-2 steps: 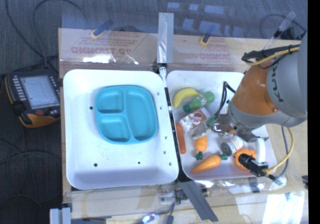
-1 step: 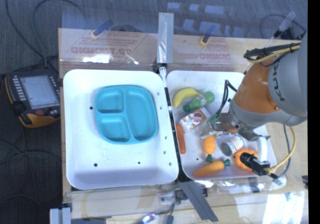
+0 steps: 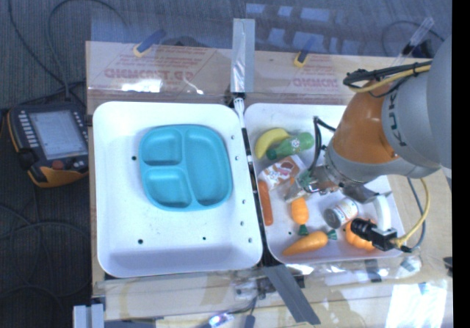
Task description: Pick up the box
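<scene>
box (image 3: 282, 170): red and white, lying flat in the upper left part of the right bin (image 3: 294, 115), just below the yellow banana (image 3: 267, 141) and the green vegetable (image 3: 291, 144). my gripper (image 3: 314, 181) is low over this bin, just right of the box. whether it touches the box, and whether it is released or clenched, i cannot tell from this slant. my arm, marked by the orange band (image 3: 361, 139), reaches in from the right.

other contents of the right bin: a thin carrot (image 3: 264, 202) along the left wall, a small orange piece (image 3: 299, 210) below the box, a larger carrot (image 3: 307, 243) near the front wall and a silver can (image 3: 339, 213) just below my wrist.

left bin (image 3: 117, 194): holds a blue divided plate (image 3: 183, 165) with three compartments, near its middle. both bins sit side by side on the table (image 3: 169, 66).
</scene>
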You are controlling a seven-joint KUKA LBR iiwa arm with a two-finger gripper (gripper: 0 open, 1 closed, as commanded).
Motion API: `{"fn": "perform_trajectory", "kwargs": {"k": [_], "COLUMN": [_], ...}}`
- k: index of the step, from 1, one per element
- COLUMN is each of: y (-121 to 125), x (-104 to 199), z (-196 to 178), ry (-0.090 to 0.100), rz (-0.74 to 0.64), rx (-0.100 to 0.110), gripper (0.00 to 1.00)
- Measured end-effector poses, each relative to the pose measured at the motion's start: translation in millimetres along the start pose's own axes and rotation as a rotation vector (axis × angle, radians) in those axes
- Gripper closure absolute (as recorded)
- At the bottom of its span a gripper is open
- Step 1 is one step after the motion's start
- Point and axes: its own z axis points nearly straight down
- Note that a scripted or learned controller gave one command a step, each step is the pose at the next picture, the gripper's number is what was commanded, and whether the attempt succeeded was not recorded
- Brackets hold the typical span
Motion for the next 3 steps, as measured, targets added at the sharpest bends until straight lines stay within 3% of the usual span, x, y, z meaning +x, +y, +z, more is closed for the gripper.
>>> {"fn": "perform_trajectory", "kwargs": {"k": [1,2,3], "y": [0.1,17.7,98.5], "x": [0.8,-7.4,56.3], "z": [-8.1,6.0,-86.3], "ry": [0.002,0.001,-0.003], "rz": [0.0,0.058,0.192], "rx": [0.001,-0.011,-0.001], "gripper": [1.0,1.0,1.0]}}
